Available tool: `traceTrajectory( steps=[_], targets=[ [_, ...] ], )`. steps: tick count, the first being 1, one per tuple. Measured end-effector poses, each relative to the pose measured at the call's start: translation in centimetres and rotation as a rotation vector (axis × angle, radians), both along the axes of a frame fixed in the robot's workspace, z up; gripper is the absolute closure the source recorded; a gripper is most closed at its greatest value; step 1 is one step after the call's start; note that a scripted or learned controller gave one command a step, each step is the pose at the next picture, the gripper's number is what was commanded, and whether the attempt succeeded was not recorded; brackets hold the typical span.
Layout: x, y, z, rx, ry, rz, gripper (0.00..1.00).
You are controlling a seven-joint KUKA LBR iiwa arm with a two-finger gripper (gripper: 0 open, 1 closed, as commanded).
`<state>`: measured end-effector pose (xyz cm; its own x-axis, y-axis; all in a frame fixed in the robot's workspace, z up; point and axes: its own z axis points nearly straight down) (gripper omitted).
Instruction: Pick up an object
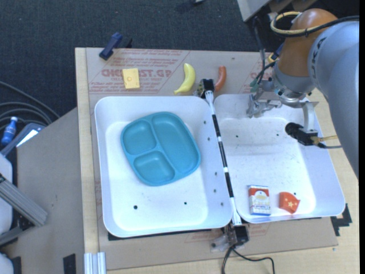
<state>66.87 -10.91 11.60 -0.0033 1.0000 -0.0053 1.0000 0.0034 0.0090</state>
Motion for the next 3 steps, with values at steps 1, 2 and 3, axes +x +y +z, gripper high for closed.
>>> traceTrajectory(
  steps=[1, 2, 3],
  targets=[
    [0.0, 0.0, 0.0, 0.0, 0.001, 0.0, 0.0],
    [-0.3, -1.6, -3.2, 0.005, 0.012, -0.004, 0.0],
    [-0.2, -1.5, -2.1, 0.004, 0.009, -0.002, 1.0]
  ],
)
